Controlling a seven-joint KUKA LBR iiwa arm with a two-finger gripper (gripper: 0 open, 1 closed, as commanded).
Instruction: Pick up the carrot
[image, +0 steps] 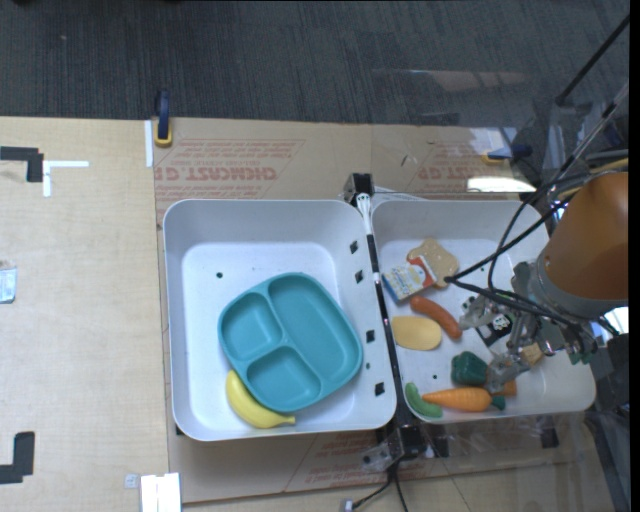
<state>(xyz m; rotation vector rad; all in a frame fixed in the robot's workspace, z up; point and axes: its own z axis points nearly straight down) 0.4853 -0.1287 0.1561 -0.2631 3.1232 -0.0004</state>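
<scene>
Orange carrot (461, 400), green top leftward, lying lengthwise along the near wall of the right bin (560, 405). Tool (508, 365) just above and right of its tip, finger state impossible to tell. Broccoli (468, 368) close behind; little room toward the wall, more open floor rightward.

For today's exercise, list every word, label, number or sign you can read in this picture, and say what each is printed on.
Red lettering on the cardboard sheet behind the left bin: upside down and blurred; not safely readable.
Red lettering on the cardboard behind the right bin: blurred, cut off.
Blue food packet in the right bin: print too small to read.
Nothing else carries text.
</scene>
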